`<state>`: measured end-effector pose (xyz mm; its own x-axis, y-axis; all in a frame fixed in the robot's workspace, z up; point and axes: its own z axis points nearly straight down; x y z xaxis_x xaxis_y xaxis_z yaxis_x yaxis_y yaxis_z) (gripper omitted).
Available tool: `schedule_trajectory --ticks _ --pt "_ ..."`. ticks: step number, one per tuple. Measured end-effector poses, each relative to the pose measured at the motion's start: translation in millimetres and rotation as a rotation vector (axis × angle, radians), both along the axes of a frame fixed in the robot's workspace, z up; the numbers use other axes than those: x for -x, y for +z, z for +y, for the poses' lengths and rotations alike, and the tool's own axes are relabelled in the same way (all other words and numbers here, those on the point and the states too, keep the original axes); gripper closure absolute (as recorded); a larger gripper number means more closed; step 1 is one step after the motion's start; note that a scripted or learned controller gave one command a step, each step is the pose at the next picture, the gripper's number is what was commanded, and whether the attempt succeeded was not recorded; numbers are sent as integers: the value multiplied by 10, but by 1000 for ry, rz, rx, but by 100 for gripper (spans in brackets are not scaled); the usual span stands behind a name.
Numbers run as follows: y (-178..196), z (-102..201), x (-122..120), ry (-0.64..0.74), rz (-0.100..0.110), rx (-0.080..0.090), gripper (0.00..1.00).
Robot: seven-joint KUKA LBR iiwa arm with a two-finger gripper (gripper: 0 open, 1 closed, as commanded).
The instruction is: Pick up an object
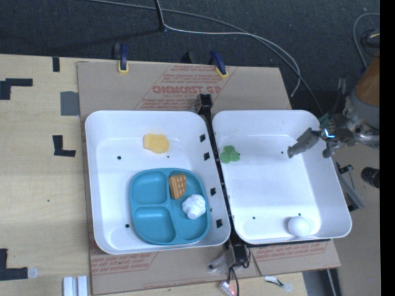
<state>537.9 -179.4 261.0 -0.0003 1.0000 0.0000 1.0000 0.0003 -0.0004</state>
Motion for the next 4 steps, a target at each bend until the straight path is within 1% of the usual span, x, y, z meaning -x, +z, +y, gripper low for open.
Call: schedule_trajectory --ticks 1,2,3,4 --pt "235 321 -934 4 -2 1 0" --pt "610 774 -686 4 -4 -1 0" --pt "63 1288 -77 3 5 -1 0" --pt "616 1796 -78 5 -5 -1 0"
